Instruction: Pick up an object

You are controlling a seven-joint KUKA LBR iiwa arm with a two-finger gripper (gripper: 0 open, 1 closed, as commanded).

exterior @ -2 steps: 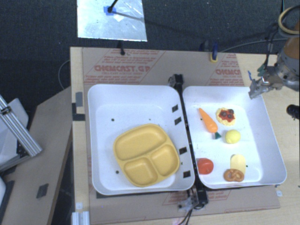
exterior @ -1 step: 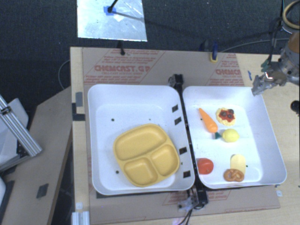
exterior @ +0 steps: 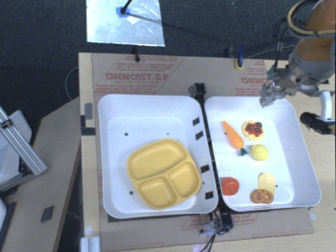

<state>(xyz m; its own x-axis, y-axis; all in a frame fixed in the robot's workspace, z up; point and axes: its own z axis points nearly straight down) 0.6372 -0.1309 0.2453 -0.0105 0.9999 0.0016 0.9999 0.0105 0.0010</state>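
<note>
The gripper (exterior: 273, 92) hovers over the far rim of the right bin (exterior: 299, 140), its opening impossible to judge, apparently in the approach step; next it must descend onto a target such as the toy carrot (exterior: 232, 134) lying nearby.

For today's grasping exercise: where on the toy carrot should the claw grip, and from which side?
Grip the carrot across its thicker orange middle, coming straight down from above. It lies flat and slanted in the right bin, so close across its narrow width. Its tapered ends would slip.
</note>
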